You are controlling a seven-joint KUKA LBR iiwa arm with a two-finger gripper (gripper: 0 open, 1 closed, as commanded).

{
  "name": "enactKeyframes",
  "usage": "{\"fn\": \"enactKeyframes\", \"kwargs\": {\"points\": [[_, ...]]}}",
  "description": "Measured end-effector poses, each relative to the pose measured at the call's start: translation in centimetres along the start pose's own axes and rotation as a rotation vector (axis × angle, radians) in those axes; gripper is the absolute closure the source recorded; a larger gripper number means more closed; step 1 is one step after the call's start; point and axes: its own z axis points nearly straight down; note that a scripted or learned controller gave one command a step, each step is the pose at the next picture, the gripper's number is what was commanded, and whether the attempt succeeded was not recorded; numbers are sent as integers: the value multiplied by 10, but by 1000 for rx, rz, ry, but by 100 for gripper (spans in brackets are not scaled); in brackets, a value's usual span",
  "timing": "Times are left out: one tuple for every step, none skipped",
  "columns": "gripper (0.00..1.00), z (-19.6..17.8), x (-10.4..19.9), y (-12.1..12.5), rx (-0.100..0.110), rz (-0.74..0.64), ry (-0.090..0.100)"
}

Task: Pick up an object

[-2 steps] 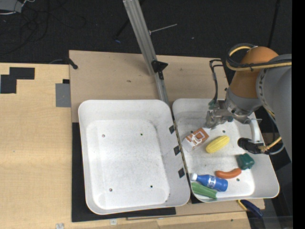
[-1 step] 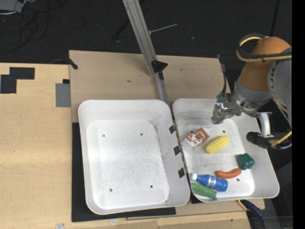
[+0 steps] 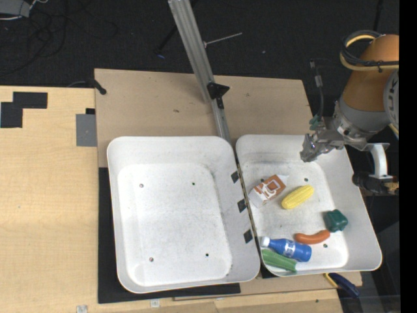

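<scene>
Right now I see my hand (image 3: 311, 150) hanging over the far right corner of the right shallow white plastic bin (image 3: 355, 256), at the end of the grey arm with the orange band (image 3: 371, 77). I cannot tell how the hand is set, and I see nothing in it. All the things to pick are in this right bin, nearer to me than the hand. A small red and white box (image 3: 269, 188) lies close to the bin's left wall. Just to its right lies a yellow toy corn cob (image 3: 297, 197), tilted, very near the box. A dark green blocky toy (image 3: 336, 221) sits near the right wall. An orange toy sausage (image 3: 311, 237) lies between the green block and the front of the bin. A blue bottle with a white cap (image 3: 287, 248) lies on its side near the front left corner, and a long green toy vegetable (image 3: 279, 261) lies just in front of it, touching it. The left white bin (image 3: 124, 152) sits right beside the other one on the wooden counter (image 3: 45, 194). A grey metal rail (image 3: 195, 51) slants down toward the spot where the two bins meet.
</scene>
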Motion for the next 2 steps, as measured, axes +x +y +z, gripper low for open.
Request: {"fn": "enactKeyframes", "kwargs": {"points": [[100, -18, -1, 0, 3, -3, 1], [100, -17, 58, -16, 8, -8, 5]]}}
